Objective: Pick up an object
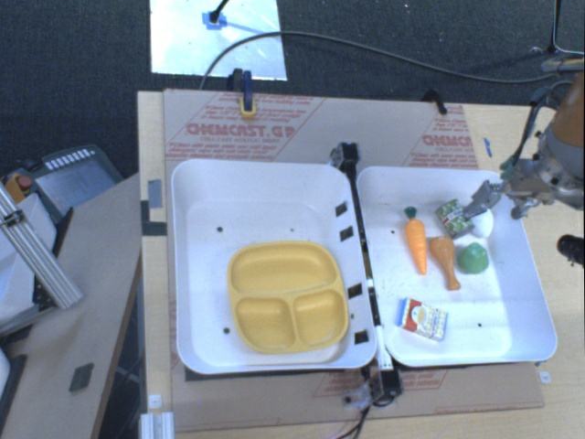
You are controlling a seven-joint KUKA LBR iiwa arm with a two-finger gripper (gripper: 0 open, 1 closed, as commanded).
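Grey metal pincer (pixel 484 201), spread wide, hovers over the right bin (pixel 526 332), touching a green-labelled packet (pixel 452 218); toy carrot (pixel 416 243) lies nearby.

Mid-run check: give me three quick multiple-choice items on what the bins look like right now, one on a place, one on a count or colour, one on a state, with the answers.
1. Where does the yellow divided tray lie?
A. In the left bin
B. In the right bin
C. On the bench outside the bins

2. How many compartments does that tray have?
A. Two
B. Three
C. Five

3. How does the carrot lie in the right bin?
A. Standing upright on its tip
B. Lying flat on the bin floor
C. Resting on top of the tray

Answers:
1. A, the tray sits on the floor of the left bin, toward its near side.
2. B, one long section at the top and two smaller ones below it.
3. B, it lies lengthwise on the floor, green top toward the far side, beside the drumstick-shaped toy.
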